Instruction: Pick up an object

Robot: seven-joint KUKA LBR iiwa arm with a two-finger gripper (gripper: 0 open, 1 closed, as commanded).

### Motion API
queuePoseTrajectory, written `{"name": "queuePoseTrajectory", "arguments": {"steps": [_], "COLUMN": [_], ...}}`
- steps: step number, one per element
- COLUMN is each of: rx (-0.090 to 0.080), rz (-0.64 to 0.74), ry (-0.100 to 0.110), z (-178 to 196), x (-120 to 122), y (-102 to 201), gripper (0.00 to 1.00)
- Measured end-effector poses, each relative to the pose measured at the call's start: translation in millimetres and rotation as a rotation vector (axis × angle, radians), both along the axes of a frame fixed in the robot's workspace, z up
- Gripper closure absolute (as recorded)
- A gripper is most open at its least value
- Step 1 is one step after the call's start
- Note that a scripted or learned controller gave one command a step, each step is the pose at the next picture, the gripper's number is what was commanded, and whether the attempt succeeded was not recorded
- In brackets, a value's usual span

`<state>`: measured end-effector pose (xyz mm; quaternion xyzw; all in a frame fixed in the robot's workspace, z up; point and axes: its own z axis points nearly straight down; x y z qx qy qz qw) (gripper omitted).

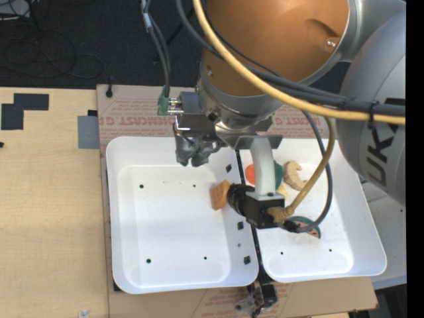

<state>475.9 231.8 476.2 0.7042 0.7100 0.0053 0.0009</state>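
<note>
My gripper [194, 151] hangs over the far side of the left bin [132, 244]; whether spread or pressed together, I cannot tell. The brown block [220, 195] lies nearer, by the right wall: I should centre over it before descending.

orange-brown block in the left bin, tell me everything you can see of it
The orange-brown block is a small, matte, boxy chunk, slightly tilted, material unclear. It lies on the floor of the left bin, close to its right wall. No other loose thing touches it. The gripper is apart from it, further back.
</note>
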Motion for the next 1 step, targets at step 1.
{"name": "queuePoseTrajectory", "arguments": {"steps": [1], "rx": [-0.015], "rz": [-0.007], "ry": [0.026], "z": [-167.0], "x": [-2.6], "y": [10.5], "gripper": [1.00]}}
